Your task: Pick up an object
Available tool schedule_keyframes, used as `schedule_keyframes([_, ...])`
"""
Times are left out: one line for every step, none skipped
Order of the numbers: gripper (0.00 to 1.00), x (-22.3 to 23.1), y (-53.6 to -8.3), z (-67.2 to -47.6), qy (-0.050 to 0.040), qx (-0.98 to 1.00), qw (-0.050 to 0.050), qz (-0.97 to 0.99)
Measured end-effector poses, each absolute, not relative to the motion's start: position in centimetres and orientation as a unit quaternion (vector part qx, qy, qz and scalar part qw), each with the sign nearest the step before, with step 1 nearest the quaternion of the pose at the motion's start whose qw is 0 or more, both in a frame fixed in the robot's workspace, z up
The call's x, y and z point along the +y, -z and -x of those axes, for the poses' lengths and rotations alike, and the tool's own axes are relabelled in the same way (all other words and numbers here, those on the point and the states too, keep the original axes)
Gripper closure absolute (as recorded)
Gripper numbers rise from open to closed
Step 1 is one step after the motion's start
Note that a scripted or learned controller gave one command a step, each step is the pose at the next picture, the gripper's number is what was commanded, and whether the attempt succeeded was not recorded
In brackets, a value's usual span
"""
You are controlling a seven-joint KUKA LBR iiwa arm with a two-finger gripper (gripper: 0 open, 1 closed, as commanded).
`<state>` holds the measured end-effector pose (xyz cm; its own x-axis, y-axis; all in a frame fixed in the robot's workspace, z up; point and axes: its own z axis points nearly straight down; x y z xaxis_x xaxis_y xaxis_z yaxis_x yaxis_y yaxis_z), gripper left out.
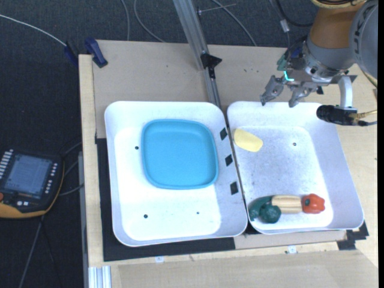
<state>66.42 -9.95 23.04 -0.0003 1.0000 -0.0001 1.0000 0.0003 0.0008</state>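
The gripper (pixel 281 98) hung open and empty above the far edge of the right bin (pixel 336 155), its two fingers spread. Nearest it, a yellow piece (pixel 247 140) lay by that bin's far-left corner; a green item (pixel 265 211), a tan roll (pixel 287 204) and a red item (pixel 312 203) crowded the near edge. A blue plate (pixel 180 153) filled the left bin (pixel 120 179). Descending here would likely strike the rim; among the clustered three, fingers could close on two.

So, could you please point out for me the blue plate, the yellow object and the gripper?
blue plate (pixel 180 153): camera view, on its flat middle, in the left bin.
yellow object (pixel 248 140): camera view, on its middle, in the right bin.
gripper (pixel 278 100): camera view, midway between its open fingertips.
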Motion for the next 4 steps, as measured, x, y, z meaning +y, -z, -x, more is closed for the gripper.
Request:
schedule_keyframes([0.00,-10.0,-23.0,-66.4,-0.0002,0.707,0.000,-0.707])
schedule_keyframes([0.00,-10.6,-18.3,-66.9,0.0011,0.707,-0.001,-0.707])
schedule_keyframes([0.00,-10.0,-12.6,-66.1,0.0014,0.707,-0.002,-0.707])
schedule_keyframes([0.00,-10.0,-9.4,-66.1,0.0008,0.707,-0.001,-0.707])
